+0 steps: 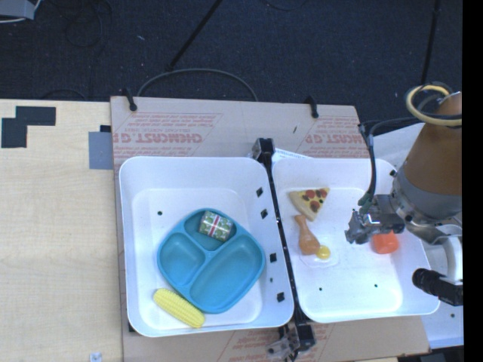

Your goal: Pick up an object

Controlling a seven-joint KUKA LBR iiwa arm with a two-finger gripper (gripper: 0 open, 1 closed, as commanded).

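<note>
Orange thing [386, 243]: a small orange-red toy in the right bin [381, 305], out at 3 o'clock from the bin's middle. It looks like the one the arm is going for, because it is the closest toy.
Gripper [362, 228]: it hangs low in the right bin, touching or just beside the orange thing, on its 9 o'clock side. I cannot tell how its pincer is set, or if it has the toy (the dark metal hides that part).
Arm [436, 164]: grey with an orange band, coming in from 3 o'clock. It leans over the bin so the gripper can get down to the toys.
Pizza slice [311, 199]: lies flat at 10 o'clock in the right bin, well apart from the gripper.
Chicken leg [306, 236]: lies near the bin's middle, with a small yellow bit [323, 253] touching its lower end.
Blue plate [211, 271]: sits in the left bin [151, 194], with a small can [215, 225] in its 12 o'clock part.
Corn [179, 308]: lies at 7 o'clock, just beside the plate.
Hard to see: the orange thing's shape is too small to name, and the arm covers the bin's 3 o'clock edge.
</note>
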